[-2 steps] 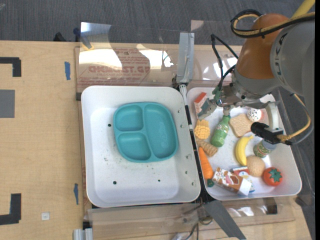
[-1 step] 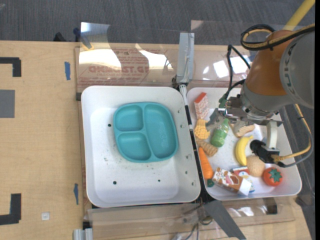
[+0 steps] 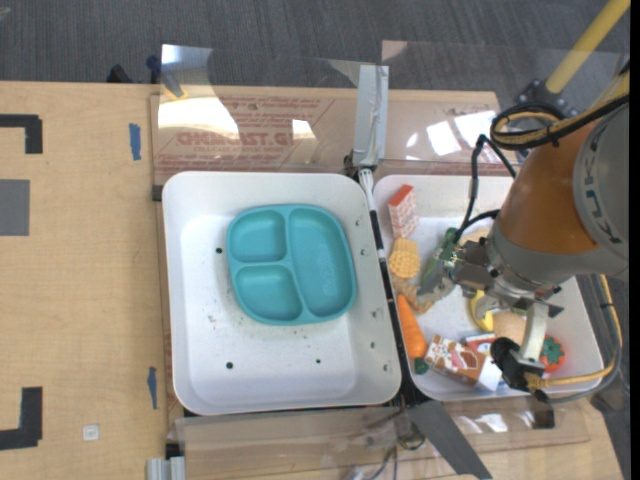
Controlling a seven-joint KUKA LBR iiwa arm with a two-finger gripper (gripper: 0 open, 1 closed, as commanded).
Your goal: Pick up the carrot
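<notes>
Camera view shows the pincer [image 3: 448,268] low over the right bin [image 3: 585,368], at the end of the grey arm [image 3: 560,208] with its orange band, which comes in from the right and covers much of that bin. I cannot tell how the pincer is set, for dark parts and green bits crowd its tip, and nothing can be made out held in it.

The carrot [image 3: 410,330] lies just below and to the left of the pincer, near it but apart. It rests along the left wall of the right bin, orange, its length running up and down the picture. Just above the carrot is a round yellow waffle-like piece [image 3: 404,259], and above that a small red and white carton [image 3: 402,210]. To the right of the carrot's lower end lies a brown and white box [image 3: 459,358], and further right a red and green toy [image 3: 551,349] sits partly behind the arm's black fittings.

Across the divider, the left bin [image 3: 200,348] holds a teal plate [image 3: 291,264] with 3 compartments. Both bins sit on the brown worktop [image 3: 70,268].
</notes>
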